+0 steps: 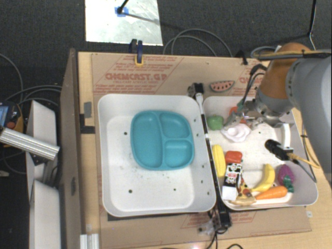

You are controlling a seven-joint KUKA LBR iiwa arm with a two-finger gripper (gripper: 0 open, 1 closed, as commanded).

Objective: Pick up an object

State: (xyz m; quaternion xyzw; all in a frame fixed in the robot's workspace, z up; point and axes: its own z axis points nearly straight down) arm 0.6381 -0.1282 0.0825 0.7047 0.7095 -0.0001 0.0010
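My gripper (238,118) hangs low over the back of the right bin (306,191), with the grey arm reaching in from the right. Just below and in front of it lies a white lumpy object (236,134). A green object (215,122) sits to its left by the bin wall. Toward the bin's front lie a yellow corn-like piece (218,160), a red object (234,156), a black-and-white box (233,173), a banana (266,177), a carrot (273,193) and a purple object (286,175).
The left bin (116,191) holds a blue divided plate (162,139). A watermelon slice toy (222,86) lies on the cardboard behind the right bin. A divider rail (206,139) runs between the bins.
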